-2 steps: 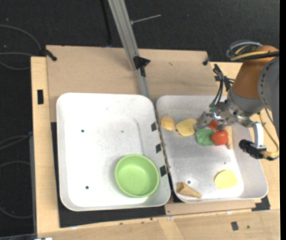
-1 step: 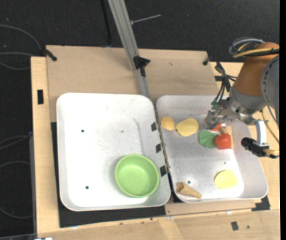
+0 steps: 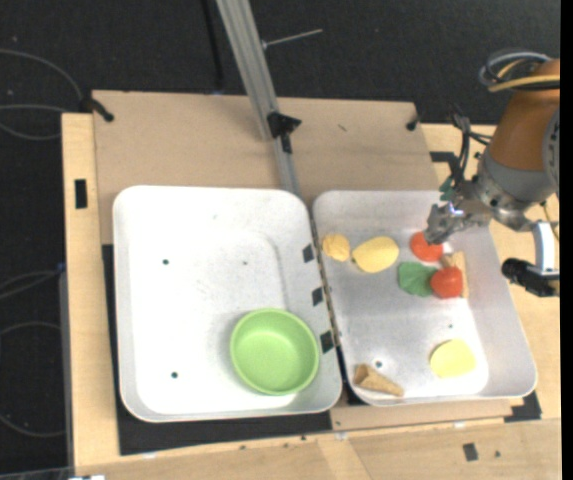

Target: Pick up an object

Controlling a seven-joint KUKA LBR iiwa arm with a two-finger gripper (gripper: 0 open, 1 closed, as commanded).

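Observation:
The right bin (image 3: pixel 486 373) holds several small toy foods. A yellow rounded piece (image 3: pixel 375 254) lies beside a smaller yellow piece (image 3: pixel 336 247) near the bin's left wall. A red piece (image 3: pixel 425 247), a green piece (image 3: pixel 413 280) and a second red piece (image 3: pixel 448 283) cluster at the middle right. A yellow disc (image 3: pixel 452 359) and a tan wedge (image 3: pixel 377 380) lie near the front. My gripper (image 3: pixel 444 223) hangs just above the upper red piece, at the end of the grey arm with the orange band (image 3: pixel 522 133).
The left bin (image 3: pixel 166 228) holds a green bowl (image 3: pixel 274 351) near its front right corner. A metal pole (image 3: pixel 251 58) slants up behind the bins. The brown bench (image 3: pixel 186 133) surrounds both bins. A black bracket (image 3: pixel 526 273) sticks out at the right.

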